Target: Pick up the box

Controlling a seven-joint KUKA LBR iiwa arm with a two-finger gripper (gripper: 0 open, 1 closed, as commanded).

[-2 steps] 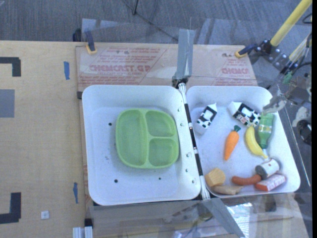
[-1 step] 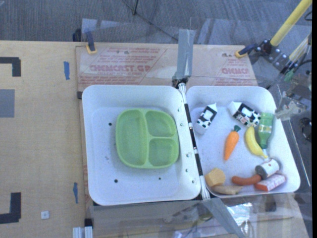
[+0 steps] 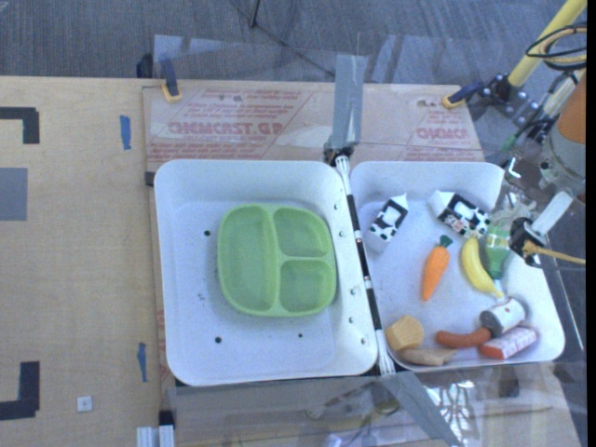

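Note:
The right bin holds a black-and-white cow-patterned carton near its left wall and a second cow-patterned box further right at the back. A flat red and white box lies in the front right corner. My gripper hangs over the bin's right side, just right of the second cow-patterned box and above a green item. Nothing shows as held in it.
Also in the right bin are a carrot, a banana, a sausage, a small can and bread pieces. A green divided plate lies in the left bin.

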